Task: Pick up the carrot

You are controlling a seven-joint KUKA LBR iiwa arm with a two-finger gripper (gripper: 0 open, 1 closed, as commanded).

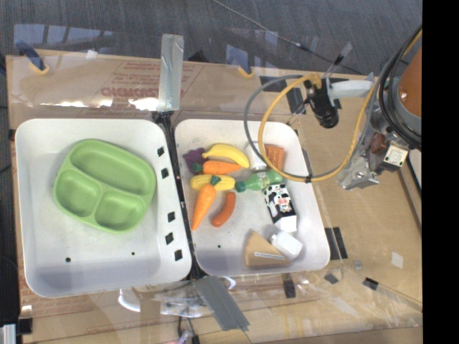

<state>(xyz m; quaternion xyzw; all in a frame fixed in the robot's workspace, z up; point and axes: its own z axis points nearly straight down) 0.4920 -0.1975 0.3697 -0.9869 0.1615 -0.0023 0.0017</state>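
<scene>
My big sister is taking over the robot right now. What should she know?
Gripper: off to the right of both bins, above the bare bench, holding nothing.
Carrot: lying in the right bin, at its left side, between the corn above it and the sausage to its right.
Green plate: in the left bin.
Done: nothing yet.
Left: reach over, grab the carrot, lift it.

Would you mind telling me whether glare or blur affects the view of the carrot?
In the camera view, the carrot is evenly lit and fairly sharp; glare streaks lie on the clear sheeting over the cardboard behind the bins, and the orange band looks blurred.
</scene>
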